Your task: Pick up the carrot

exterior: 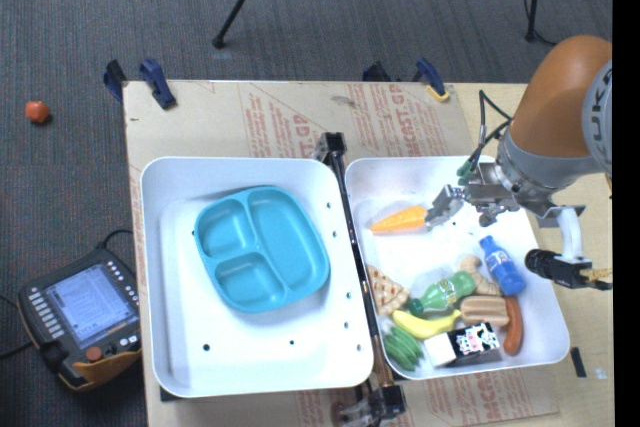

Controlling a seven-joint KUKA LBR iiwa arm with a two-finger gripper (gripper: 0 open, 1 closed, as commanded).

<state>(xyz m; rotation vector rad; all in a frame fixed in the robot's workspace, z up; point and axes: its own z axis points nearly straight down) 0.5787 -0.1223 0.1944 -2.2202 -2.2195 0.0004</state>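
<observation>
On the bench's right bin [400, 177], the hand [441, 207], grip unclear, touches the carrot [399, 220]; waffle [384, 289] lies near.

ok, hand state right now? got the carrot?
Hand: at the carrot's right end in the right bin; open or closed cannot be told, and no grasp is visible.

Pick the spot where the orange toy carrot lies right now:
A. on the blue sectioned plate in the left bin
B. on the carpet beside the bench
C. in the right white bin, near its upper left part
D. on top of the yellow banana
C: the orange toy carrot lies on the floor of the right white bin, in its upper left part, apart from the food pile lower down, with the gripper right beside its thick end.
</observation>
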